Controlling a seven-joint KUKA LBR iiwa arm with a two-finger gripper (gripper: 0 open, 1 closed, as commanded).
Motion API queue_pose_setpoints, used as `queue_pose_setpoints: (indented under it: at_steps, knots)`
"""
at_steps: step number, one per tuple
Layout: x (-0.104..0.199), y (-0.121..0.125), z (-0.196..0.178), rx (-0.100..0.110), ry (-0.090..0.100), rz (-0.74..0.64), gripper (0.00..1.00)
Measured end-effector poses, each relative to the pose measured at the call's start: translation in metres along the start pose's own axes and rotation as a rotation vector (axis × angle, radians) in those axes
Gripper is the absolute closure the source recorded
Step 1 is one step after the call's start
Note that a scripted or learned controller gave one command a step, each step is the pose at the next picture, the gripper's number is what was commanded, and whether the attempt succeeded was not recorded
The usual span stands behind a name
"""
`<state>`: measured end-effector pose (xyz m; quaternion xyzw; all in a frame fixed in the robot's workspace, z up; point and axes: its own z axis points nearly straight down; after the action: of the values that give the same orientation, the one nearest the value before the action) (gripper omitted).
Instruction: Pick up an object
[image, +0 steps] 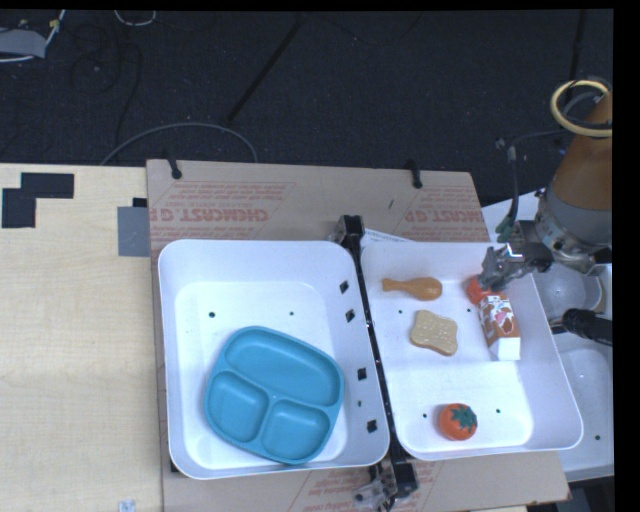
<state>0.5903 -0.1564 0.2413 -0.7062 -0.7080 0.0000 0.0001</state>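
Note:
The right bin (560, 400) holds a tan chicken drumstick (414, 288), a slice of toast (434, 332), a red tomato (457, 421), a small carton (499, 327) with a red label, and a small red object (476, 291) at the carton's top end. My gripper (497, 272) hangs over the bin's upper right corner, just above the red object and the carton's top. Whether anything sits between its fingers is hidden from this angle.
In the left bin (190, 290) lies a blue divided plate (273, 394). A black divider (362, 340) joins the two bins. Cardboard lies under them, and cables run behind. The arm's orange band (585, 165) stands at the right edge.

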Motion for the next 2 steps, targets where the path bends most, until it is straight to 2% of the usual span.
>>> queue_pose_setpoints:
  at_steps: [2]
  knots:
    - [0.097, -0.016, -0.011, 0.004, 0.002, -0.001, 1.0]
